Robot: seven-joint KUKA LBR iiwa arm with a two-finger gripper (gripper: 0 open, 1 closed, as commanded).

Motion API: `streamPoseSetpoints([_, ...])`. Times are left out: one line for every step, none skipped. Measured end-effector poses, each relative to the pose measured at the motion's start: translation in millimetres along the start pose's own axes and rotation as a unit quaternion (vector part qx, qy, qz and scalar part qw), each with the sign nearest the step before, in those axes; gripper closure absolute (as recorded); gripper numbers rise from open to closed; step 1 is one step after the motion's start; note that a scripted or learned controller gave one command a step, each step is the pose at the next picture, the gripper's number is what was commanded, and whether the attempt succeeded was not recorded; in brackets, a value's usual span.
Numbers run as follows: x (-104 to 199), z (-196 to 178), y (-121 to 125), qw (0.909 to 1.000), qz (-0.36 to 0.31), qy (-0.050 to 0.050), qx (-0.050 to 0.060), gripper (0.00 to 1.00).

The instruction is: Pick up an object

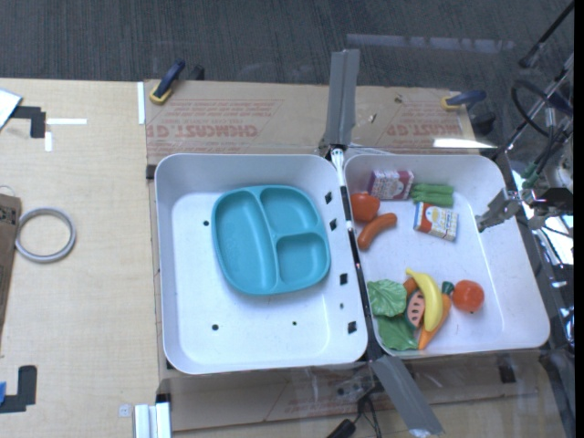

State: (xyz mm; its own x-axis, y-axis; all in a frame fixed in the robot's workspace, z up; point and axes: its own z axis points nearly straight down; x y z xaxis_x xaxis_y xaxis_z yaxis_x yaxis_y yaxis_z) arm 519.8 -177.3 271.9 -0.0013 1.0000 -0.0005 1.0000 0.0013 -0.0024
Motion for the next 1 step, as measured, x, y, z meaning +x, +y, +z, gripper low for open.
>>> streamPoseSetpoints([43.0, 117.6, -17.0, 0.9849, -0.173, 0.0, 0.0, 0.0])
